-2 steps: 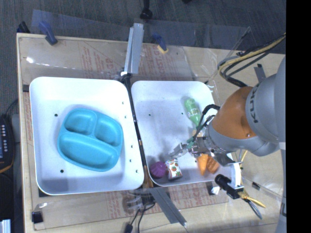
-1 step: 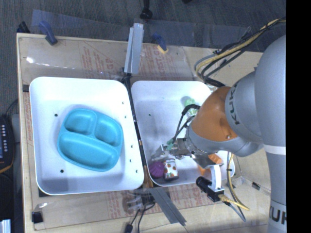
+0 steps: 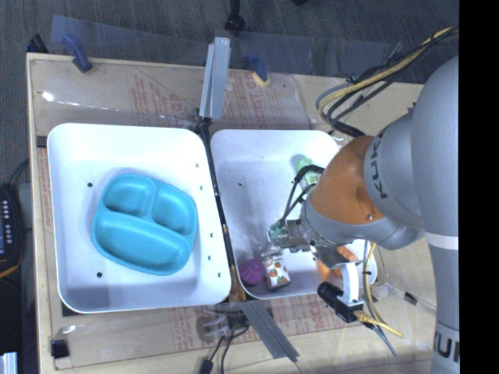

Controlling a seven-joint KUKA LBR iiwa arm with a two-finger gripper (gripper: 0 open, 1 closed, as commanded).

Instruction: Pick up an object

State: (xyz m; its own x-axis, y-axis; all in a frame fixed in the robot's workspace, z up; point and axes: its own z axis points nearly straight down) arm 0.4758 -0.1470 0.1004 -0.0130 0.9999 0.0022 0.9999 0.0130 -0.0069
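In the right bin (image 3: 249, 170), near its front edge, lie a purple ball-like object (image 3: 251, 271) and a small carton with a red and white label (image 3: 277, 274). A green object (image 3: 306, 167) peeks out at the back right, partly hidden by the arm. An orange item (image 3: 326, 269) shows under the wrist. My gripper (image 3: 279, 240) hangs low over the carton, just above and behind it. The wrist hides much of the right side of this bin.
The left bin (image 3: 70, 209) holds a blue three-compartment tray (image 3: 146, 223). A grey divider bar (image 3: 214, 76) stands at the back between the bins. The arm's orange band (image 3: 351, 189) covers the right bin's right half.
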